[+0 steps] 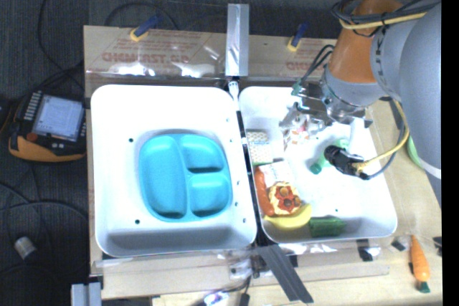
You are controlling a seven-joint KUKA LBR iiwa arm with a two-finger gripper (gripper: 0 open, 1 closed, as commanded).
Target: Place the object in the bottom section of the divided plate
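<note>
One arm hides much of the tool (310, 118) over the right bin (373, 175); its spread is unreadable.

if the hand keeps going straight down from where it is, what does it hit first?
Most likely the bare floor of the right bin. The hand hangs over the bin's upper part, apart from the toy food piled lower down. Depth is unclear from this one slanted view, so that's a guess.

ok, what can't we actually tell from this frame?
- Gripper, camera view: finger state and any grasp, blurred and under the wrist.
- Items under the pizza slice and banana: overlapped in a pile.
- Small green item: too small to identify.
- Blue divided plate: fully readable.
</note>
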